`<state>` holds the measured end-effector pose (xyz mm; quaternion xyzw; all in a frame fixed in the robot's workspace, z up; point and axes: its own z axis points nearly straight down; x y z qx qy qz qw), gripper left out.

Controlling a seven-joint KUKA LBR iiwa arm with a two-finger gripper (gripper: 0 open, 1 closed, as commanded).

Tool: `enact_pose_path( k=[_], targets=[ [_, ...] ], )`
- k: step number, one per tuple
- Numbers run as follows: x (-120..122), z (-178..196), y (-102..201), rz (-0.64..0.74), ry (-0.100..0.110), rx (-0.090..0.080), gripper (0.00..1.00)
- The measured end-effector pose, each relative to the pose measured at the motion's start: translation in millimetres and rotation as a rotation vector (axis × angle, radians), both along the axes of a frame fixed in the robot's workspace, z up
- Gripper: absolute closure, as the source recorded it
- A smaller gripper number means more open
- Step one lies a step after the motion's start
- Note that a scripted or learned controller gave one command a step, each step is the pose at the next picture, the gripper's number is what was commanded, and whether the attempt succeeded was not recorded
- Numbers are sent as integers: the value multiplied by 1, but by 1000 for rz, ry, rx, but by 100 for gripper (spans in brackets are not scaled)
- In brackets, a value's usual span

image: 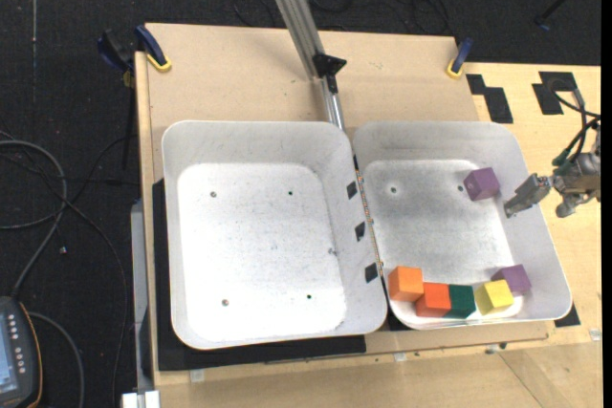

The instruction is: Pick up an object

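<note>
The two-finger gripper [532, 194] sits at the right rim of the right-hand shallow white plastic bin [435, 148], low and near the edge of the view; whether the jaws are spread or pressed together I cannot tell, and nothing is seen between them.

Six small blocks lie in that right-hand bin, any of which could serve as the object to pick; a purple cube [481, 182] stands alone in the far part of the bin, just beside the gripper; along the bin's near wall runs a row, an orange cube [406, 281], a red-orange cube [436, 298], a green cube [462, 301], a yellow cube [494, 296] and a second purple cube [515, 278], touching or nearly so.

The left-hand shallow white bin [182, 158] adjoins the right-hand one on the tan wooden worktop [239, 72].

As I judge it, the task is barely begun; all blocks rest on the bin floor, none lifted; approach, closing and lift remain, the lone purple cube seeming the likeliest target.
</note>
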<state>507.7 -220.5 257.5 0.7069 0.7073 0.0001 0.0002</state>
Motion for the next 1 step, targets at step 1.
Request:
enact_pose_path(
  k=[1],
  targets=[
    [122,-82,-3,4,0,-1,0]
  ],
)
